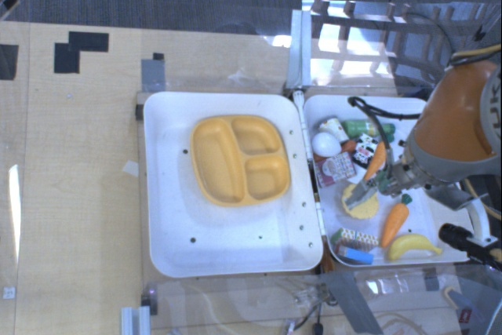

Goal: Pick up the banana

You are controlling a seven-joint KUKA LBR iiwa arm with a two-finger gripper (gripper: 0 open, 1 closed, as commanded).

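The banana [412, 246] lies at the front right corner of the right bin [416, 104], yellow and curved, with its tip pointing right. My gripper [362, 191] hangs over the middle of that bin, up and to the left of the banana and apart from it. Its fingers stand open, just above a pale yellow round piece [361, 206], with nothing between them. An orange carrot [394, 223] lies between the gripper and the banana.
The right bin also holds a second carrot [377, 157], a white egg [325, 144], a green bottle [365, 127], a small red-and-white packet [337, 167] and a blue item [357, 256] at the front. A yellow divided plate [239, 159] sits in the left bin [169, 192].
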